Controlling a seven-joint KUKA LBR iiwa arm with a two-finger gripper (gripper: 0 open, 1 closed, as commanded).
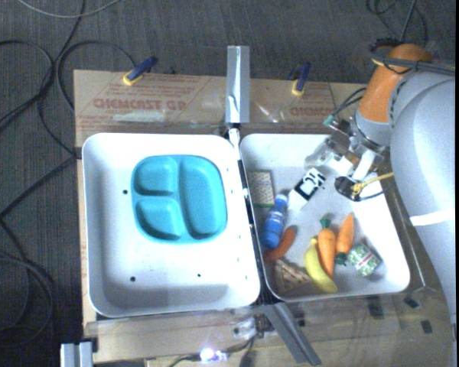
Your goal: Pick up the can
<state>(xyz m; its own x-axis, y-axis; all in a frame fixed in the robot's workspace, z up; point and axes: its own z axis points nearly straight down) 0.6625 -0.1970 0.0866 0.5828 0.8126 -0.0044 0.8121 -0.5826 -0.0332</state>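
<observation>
So my pincer (338,157) is parked over the back right part of the right bin (402,281), and honestly I can't tell if it's apart or together from this angle. The can (363,258) is lying way off by the bin's front right corner, tight against a carrot (344,232) and close to the banana (318,267). I figure any sloppy drop just nudges it away or snags the veg instead.

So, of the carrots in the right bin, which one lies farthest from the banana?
The carrot next to the blue bottle, on the bin's left side. The other two carrots lie right beside the banana.
</observation>
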